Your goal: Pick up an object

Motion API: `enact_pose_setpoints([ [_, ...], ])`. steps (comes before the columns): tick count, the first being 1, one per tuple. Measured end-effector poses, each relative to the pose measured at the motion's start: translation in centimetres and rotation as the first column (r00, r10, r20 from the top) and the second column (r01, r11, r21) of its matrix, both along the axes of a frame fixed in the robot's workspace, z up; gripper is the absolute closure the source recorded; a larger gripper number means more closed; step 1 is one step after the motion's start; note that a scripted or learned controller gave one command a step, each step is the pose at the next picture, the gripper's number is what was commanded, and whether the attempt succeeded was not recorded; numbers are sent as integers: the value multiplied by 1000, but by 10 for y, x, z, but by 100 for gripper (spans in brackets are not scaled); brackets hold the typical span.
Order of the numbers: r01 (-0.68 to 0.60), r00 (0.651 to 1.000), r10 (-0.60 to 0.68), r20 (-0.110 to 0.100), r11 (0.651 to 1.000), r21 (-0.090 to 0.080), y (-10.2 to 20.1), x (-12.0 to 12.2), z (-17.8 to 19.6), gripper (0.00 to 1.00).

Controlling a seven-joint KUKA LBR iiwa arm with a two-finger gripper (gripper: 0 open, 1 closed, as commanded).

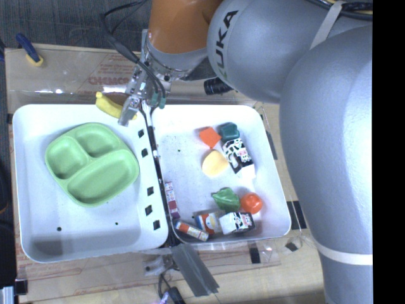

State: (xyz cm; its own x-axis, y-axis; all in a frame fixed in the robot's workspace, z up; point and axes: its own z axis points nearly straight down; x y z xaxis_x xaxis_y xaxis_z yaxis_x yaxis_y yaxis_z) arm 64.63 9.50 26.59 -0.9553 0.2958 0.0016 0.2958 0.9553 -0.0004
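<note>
The gripper (pixel 138 103) hangs over the far end of the ridge where the two bins meet, just beside a yellow banana (pixel 109 105) at the back edge of the left bin (pixel 31 233); whether it is released or clenched I cannot tell, since the tool is small and partly blurred, and nothing can be seen held in it. The banana looks the likeliest thing to pick, lying close against the bin's far wall near the green divided plate (pixel 92 163). The risks, as I judge them: the tool may strike the bin wall or the ridge between the bins; the banana, pressed near the wall, may leave no room on one side and slip away; the plate may be nudged. The right bin (pixel 272 170) holds a cluster of small toys, among them an orange block (pixel 209 137), a yellow lump (pixel 215 164) and a cow-patterned carton (pixel 236 154). The arm (pixel 266 37) bears dark letters reading "KUKA"; faint red print on the board behind the bins is not legible.
</note>
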Motion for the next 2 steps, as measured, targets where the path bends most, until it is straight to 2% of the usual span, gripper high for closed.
enact_pose_setpoints([
  [1, 84, 996, -84, 4, 996, 0, 38, -1, 34, 100],
  [2, 594, 804, -594, -3, 804, -5, 95, -53, -3, 100],
])
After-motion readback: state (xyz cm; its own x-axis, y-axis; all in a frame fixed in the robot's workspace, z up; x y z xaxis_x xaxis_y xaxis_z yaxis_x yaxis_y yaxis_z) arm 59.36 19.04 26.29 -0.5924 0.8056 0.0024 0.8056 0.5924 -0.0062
